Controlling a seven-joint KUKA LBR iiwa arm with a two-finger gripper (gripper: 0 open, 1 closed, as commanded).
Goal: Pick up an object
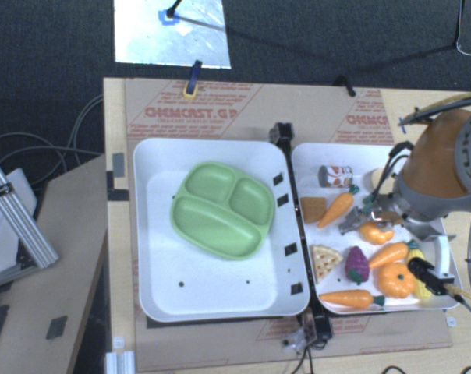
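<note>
The right bin [306, 158] holds several toy foods. Among them are a small can [335, 176], an orange carrot [335, 209], a brown cracker [313, 207], a pizza slice [325, 262], a purple eggplant [357, 263], an orange pumpkin [397, 280] and a second carrot [351, 298]. My gripper [359, 221] is low over the middle of this bin. It sits just right of the upper carrot and just left of a small orange piece [375, 233]. I see nothing lifted by it.
The left bin [154, 287] holds a green divided plate [224, 209]. An orange pepper [389, 253] and a yellow piece [423, 287] lie under the arm's wrist. Black clips sit on the wall between the bins. Cardboard lies under both bins.
</note>
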